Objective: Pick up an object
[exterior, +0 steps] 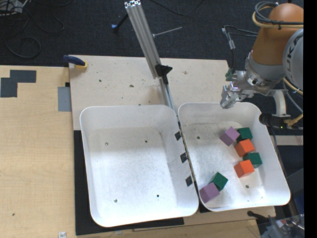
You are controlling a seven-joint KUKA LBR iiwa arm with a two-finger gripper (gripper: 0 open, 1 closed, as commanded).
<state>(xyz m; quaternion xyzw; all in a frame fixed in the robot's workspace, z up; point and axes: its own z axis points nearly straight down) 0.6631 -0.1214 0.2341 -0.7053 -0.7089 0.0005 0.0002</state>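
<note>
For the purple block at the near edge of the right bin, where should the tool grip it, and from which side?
Grip the small purple block from above, across the two side faces away from the green block touching its far corner. The bin wall crowds its left side, so a top-down approach seems safest.

Dark carpeted floor (74,19) at top, black cables (20,38) looping across it. Pale wooden bench (34,157) at left with grey patches (17,81). Speckled beige board (119,81) behind, a blue-and-yellow clamp (74,61) at its corner. Slanted aluminium rail (143,36) rises from mid-bench. Even, soft light
</note>
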